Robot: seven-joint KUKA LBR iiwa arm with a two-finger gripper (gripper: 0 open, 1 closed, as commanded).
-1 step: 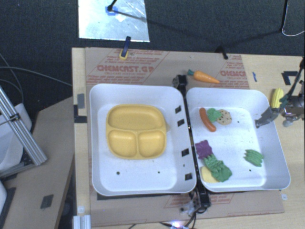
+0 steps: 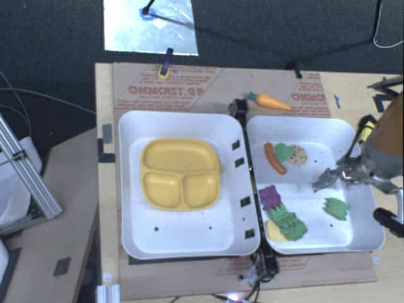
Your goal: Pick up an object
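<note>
The right bin (image 2: 303, 122) holds several toy foods: a red sausage (image 2: 274, 158), a small green piece (image 2: 283, 151), a speckled cookie (image 2: 297, 156), a purple piece (image 2: 270, 197), a larger green piece (image 2: 290, 225) on top of a yellow one (image 2: 272, 232), and a green leafy piece (image 2: 336, 208). My gripper (image 2: 323, 181) reaches in from the right and hangs low over the bare bin floor. It is right of the purple piece, up and left of the leafy piece, and below the cookie. Nothing shows in its grasp.
The left bin (image 2: 183, 118) carries a yellow divided plate (image 2: 181, 173). An orange carrot (image 2: 271, 101) lies on the cardboard behind the bins, outside them. A blue and yellow tool (image 2: 166, 64) rests at the back left. The grey arm (image 2: 386, 145) overhangs the right bin's right rim.
</note>
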